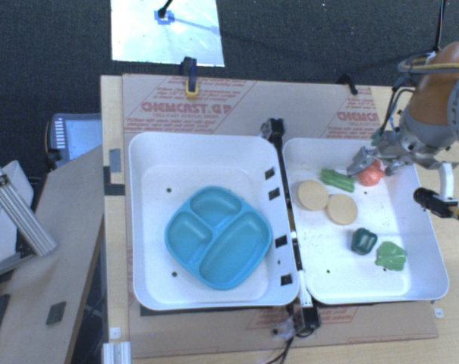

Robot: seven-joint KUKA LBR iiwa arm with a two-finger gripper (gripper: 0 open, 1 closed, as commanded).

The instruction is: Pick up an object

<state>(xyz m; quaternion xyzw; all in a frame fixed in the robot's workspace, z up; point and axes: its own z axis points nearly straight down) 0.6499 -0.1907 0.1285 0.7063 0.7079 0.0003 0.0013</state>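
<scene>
The arm came in from the right and its gripper (368, 163) hung low over the top part of the right bin (422, 279). I could not tell if the gripper was apart, together, or holding anything, because it was small and a bit blurry there.

Right by the gripper was a red ball (371, 175). It looked like it was touching the gripper or just under it, so I think this was the thing the arm wanted. Just beside the ball, on its left, lay a long green veggie (337, 179). Below those sat 2 tan cookies (327, 202) that touched each other. Lower down were a dark green cup (363, 241) and a light green leafy toy (391, 255), close together near the bottom of the bin.

The left bin (153, 158) held a blue plate (218, 237) with 3 parts, well apart from the gripper.

To do this step well, I think the gripper should sit right over the middle of the red ball. A round ball can roll or pop out, so the squeeze should be slow and even. It should stay off the long green veggie, or it could grab both or push the ball away. Then it should lift straight up.
</scene>
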